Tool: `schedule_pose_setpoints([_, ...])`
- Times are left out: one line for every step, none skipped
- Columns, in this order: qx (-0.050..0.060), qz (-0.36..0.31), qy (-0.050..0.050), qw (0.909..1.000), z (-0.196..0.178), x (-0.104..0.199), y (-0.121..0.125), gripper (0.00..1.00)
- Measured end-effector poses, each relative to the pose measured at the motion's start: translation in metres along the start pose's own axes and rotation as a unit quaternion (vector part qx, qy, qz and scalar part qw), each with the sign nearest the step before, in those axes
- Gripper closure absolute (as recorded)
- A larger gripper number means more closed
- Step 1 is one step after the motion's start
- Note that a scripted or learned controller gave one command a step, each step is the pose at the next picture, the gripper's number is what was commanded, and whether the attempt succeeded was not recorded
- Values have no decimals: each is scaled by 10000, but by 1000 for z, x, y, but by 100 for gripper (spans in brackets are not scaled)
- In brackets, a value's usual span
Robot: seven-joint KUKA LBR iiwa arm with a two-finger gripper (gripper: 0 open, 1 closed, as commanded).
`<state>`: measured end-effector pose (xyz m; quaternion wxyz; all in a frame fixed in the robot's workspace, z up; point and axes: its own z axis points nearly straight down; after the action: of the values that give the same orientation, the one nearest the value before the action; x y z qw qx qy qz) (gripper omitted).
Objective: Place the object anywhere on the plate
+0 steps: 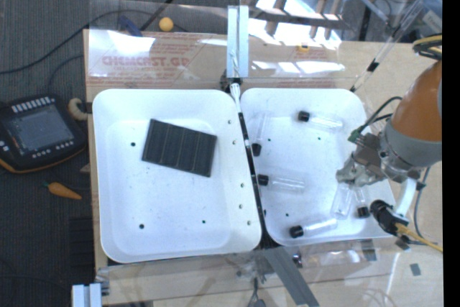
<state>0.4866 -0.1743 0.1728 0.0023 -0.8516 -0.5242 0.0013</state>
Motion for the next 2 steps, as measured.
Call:
schedule_pose_setpoints([-12,749,-19,9972,-49,58,17,100])
schedule_pose_setpoints([-28,-317,-19,9995,-261,161,-35,100])
